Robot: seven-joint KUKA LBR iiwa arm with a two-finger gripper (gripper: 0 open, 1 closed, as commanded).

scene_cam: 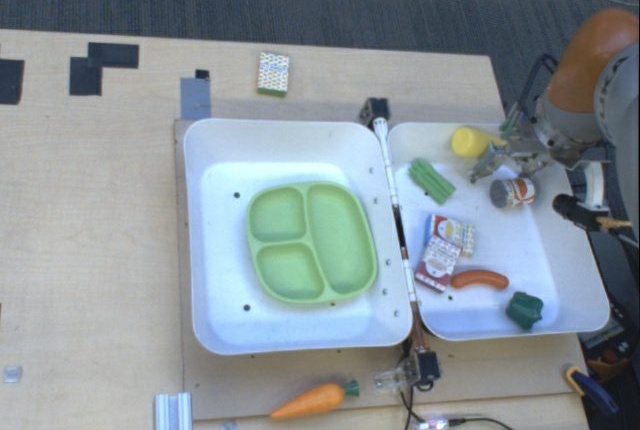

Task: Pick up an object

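The right bin [570, 248] holds several objects: a yellow lemon [465, 141], a green pod-like vegetable [431, 180], a small can [514, 191] lying on its side, a snack packet [445, 251], a red sausage [479, 279] and a green pepper [524, 309]. My gripper [505, 162] hangs over the bin's far part, between the lemon and the can, just above the can. It is open and nothing sits between its fingers. The grey arm with its orange band [590, 58] comes in from the right.
The left bin [215, 218] bears a green divided plate [311, 243]. A carrot [312, 401] lies on the bench in front of the bins. A small patterned box [272, 73] and a grey block [195, 98] stand behind the left bin. A black clamp [375, 108] sits where the bins meet.
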